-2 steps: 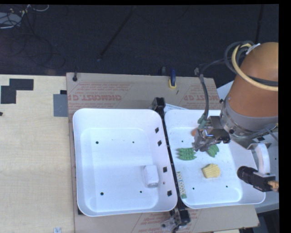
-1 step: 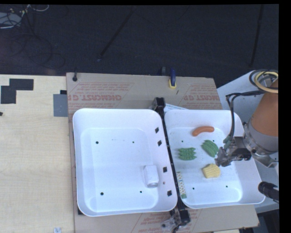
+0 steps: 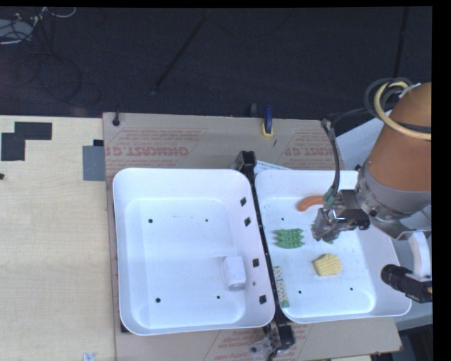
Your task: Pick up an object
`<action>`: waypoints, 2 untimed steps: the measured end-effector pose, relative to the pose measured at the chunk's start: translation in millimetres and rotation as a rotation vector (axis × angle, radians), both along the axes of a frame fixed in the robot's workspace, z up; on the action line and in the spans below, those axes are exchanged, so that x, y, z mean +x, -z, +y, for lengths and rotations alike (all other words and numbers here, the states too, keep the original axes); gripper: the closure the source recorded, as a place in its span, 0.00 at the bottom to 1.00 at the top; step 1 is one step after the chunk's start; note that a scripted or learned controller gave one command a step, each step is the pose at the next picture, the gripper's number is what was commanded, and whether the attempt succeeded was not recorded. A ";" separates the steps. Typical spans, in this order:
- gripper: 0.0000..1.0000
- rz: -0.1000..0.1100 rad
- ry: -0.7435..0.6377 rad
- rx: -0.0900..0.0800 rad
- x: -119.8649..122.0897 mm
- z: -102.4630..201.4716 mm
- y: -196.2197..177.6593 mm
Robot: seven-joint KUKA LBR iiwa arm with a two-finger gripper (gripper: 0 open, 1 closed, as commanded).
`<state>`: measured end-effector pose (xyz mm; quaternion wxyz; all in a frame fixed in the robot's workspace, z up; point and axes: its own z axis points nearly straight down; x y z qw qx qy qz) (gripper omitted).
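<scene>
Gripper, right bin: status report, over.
Gripper low in right bin, between orange piece, green piece and yellow piece. Nothing seen held. White block in left bin.

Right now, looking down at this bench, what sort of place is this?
Probably a robotics lab set up for bin-picking trials: two white bins, left and right, sit on a cardboard sheet, the gripper hangs above toy food such as a green pea pod, and cables trail behind.

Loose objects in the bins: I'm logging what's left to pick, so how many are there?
4. White block in the left bin; orange piece, green piece and yellow piece in the right bin. The gripper may hide more.
</scene>
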<state>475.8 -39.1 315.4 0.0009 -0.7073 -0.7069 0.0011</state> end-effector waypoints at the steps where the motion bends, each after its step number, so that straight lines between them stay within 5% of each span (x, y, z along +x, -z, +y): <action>1: 1.00 0.000 -0.004 0.000 0.3 -88.0 6.9; 2: 1.00 -0.006 -0.007 0.000 12.6 11.9 -96.0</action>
